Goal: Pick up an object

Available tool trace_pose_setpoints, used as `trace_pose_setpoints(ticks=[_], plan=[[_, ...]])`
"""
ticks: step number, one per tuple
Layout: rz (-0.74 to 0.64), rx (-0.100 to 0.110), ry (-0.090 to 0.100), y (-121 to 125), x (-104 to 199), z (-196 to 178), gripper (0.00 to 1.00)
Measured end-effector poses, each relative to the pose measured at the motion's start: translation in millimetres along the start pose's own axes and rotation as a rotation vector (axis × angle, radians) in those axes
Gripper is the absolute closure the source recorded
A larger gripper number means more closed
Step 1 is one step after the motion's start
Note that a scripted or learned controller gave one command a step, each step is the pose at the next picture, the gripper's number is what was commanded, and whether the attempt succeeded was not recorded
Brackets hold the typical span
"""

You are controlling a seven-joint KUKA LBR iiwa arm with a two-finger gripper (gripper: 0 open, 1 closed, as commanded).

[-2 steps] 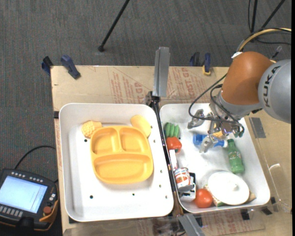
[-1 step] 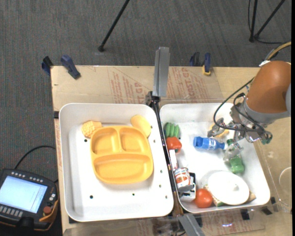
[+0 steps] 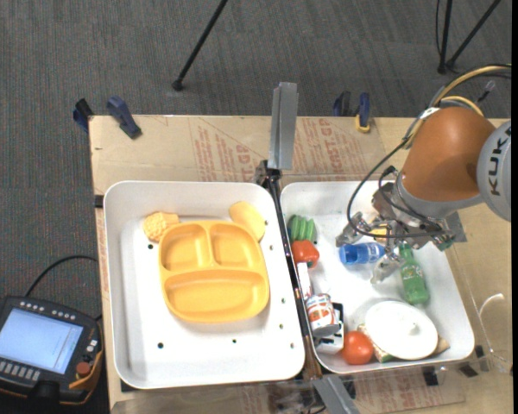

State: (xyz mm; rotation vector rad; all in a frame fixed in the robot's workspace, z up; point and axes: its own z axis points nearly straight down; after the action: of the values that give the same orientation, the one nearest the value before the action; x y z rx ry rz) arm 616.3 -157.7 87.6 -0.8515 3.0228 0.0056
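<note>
Blue bottle [image 3: 360,254] — plastic, perhaps cylindrical, beside jaws

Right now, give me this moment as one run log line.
arm: over right bin | pincer: low by blue bottle and green bottle | lift: not seen | left bin: yellow tray

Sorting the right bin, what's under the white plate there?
The white plate overlaps a tan, sandwich-like edge at its lower left, beside a red tomato. Anything beneath the plate's middle is covered.

Grey carpet [image 3: 112,41], tripod legs [image 3: 205,33], plywood bench [image 3: 198,145]
</note>
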Motion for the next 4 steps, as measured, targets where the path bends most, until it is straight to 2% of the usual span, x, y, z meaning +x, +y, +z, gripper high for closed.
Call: trace_pose_setpoints(ticks=[1, 2, 3, 4], plan=[[0.0, 0.0, -0.003, 0, -2, -10, 1.0], [0.078, -0.001, 0.003, 97, 37, 1, 1.0], [0.077, 0.001, 0.0, 97, 36, 1, 0.0], [0.086, 0.02, -0.027, 112, 44, -7, 0.0]])
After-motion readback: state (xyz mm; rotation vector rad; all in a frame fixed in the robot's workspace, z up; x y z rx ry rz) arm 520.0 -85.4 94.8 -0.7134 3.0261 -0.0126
